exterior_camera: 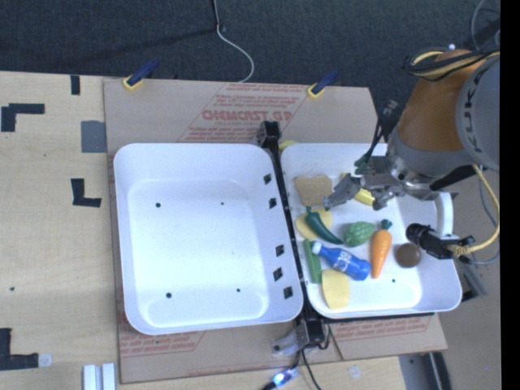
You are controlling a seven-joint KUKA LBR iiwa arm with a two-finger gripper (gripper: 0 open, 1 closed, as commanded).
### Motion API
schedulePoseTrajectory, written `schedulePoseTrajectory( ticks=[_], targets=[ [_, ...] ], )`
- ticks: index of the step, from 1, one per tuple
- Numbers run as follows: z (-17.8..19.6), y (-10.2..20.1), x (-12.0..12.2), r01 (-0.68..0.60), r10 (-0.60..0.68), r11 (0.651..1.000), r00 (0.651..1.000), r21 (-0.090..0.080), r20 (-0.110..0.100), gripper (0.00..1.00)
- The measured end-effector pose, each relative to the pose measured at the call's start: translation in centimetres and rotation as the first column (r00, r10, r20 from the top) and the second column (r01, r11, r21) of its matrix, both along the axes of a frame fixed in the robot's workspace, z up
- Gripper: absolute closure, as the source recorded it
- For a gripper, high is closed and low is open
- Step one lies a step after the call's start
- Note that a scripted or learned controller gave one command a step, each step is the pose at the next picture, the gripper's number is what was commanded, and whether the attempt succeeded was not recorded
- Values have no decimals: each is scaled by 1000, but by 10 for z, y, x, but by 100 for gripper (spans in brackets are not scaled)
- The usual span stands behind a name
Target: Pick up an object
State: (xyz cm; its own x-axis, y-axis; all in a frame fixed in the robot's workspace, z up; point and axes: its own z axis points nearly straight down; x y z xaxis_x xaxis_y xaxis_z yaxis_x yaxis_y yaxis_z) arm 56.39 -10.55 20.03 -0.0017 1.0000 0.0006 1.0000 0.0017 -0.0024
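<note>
Hovering right of centre, the gripper (351, 187) spreads its jaws wide, holding nothing; carrot (379, 252) and blue bottle (342, 261) lie unpicked.

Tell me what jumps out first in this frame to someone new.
The grey arm with its orange band reaching in from the right, its pincer hanging over the right bin. Next, that bin's bright clutter: an orange carrot, a blue bottle, a green leafy piece and yellow pieces toward its left side. The left bin beside it is plain white by contrast.
</note>
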Motion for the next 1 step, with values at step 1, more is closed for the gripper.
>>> schedulePoseTrajectory(
  ticks=[1],
  targets=[
    [-120, 10, 12, 0, 0, 1000, 1000, -3, 1, 0]
  ],
)
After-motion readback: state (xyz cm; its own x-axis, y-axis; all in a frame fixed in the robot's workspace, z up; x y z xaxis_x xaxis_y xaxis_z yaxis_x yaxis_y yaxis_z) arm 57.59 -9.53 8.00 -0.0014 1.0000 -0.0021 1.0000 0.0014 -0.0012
